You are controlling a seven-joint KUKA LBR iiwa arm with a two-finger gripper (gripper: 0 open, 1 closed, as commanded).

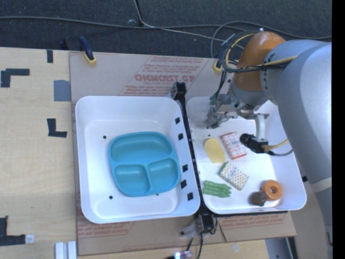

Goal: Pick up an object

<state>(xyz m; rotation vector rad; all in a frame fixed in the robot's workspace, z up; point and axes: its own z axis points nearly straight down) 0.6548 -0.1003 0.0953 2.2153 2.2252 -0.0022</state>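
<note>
we've got the gripper low at the top of the right bin, can't tell its grip, and the yellow piece just below could get nudged aside if we descend off-centre.

Arm cut off at right edge; covers far right corner of right bin. Hand small and blurred against white bin floor; finger state unreadable. Brown object partly behind orange ring, identity unclear. Surface cropped left and bottom.
</note>
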